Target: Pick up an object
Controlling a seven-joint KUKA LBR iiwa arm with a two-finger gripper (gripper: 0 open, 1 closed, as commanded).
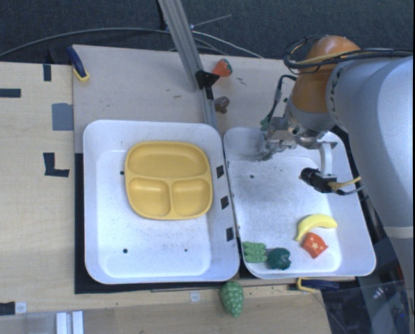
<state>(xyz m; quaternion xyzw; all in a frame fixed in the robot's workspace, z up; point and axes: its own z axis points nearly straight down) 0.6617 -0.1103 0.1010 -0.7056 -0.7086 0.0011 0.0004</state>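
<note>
The gripper hangs low over the far left corner of the right bin, well apart from anything it might lift; whether the fingers are released or clenched I cannot tell from here, and nothing shows between them. The likely targets sit clustered along the near edge of that bin, probably where they slid or were dropped: one yellow banana touching one red piece, and further left two green pieces, a lighter one just beside a darker one. So four loose items lie there. The left bin carries a single yellow divided plate with three compartments, lying flat toward its far side. One green bunch of grapes lies on the table just outside the bins, at the near edge.
</note>
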